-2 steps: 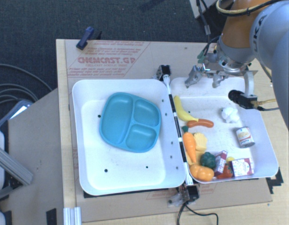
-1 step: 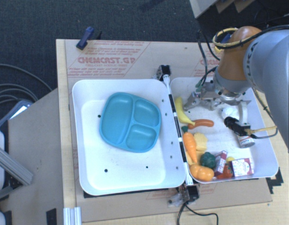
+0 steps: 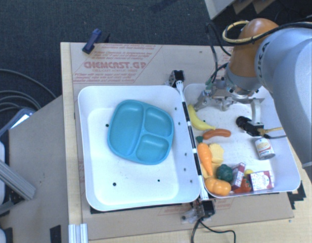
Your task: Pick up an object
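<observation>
A brown counter [image 3: 120, 59], printed with red lettering, stands on dark carpet [image 3: 44, 14], with loose cables [image 3: 14, 92] on the floor to its left. A blue clip [image 3: 91, 41] sits at the counter's far left corner. Two white bins lie side by side, their long rims touching.

The left bin [image 3: 95, 186] carries one blue divided plate [image 3: 140, 131], set toward its far half, with bare white floor on every side, widest at the near end.

The right bin [image 3: 284, 161] holds the pickable things, crowded along its left wall and near end: a banana [image 3: 196, 120], a red sausage [image 3: 216, 133] just beside it, a carrot [image 3: 205, 159] against the shared rim, a yellow block [image 3: 216, 152], a green toy [image 3: 225, 172], an orange toy [image 3: 219, 187] and a red-and-white box [image 3: 262, 180]. A small can [image 3: 264, 148] stands apart toward the right wall.

The arm [image 3: 287, 75] comes in from the right, and the tool [image 3: 215, 99] hangs over the bin's far left corner, just beyond the banana (open or closed cannot be told from this slant). The bin's middle, between sausage and can, is bare
</observation>
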